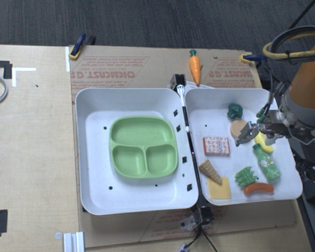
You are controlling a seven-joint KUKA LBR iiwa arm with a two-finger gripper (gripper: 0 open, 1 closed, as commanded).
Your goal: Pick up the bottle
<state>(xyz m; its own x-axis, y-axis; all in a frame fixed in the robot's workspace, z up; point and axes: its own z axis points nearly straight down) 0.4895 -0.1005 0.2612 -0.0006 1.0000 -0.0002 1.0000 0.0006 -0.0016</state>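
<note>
Above the bottle (266, 163) hangs the gripper (250, 134).

I've got open floor in the middle of the right bin (283, 193); around the bottle (266, 163) it's tight though, banana (262, 142) touching its far end, greens (245, 176) and sausage (259, 188) crowding the near side

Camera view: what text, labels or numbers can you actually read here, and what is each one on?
"CHEMCAST GP", red print seen upside down, on the cardboard sheet behind the left bin; smaller lines under it are too blurred to read.
The same red print on the cardboard behind the right bin: partly cut off.
Small red box: printing too small to read.
Green bottle: label unreadable.
</note>
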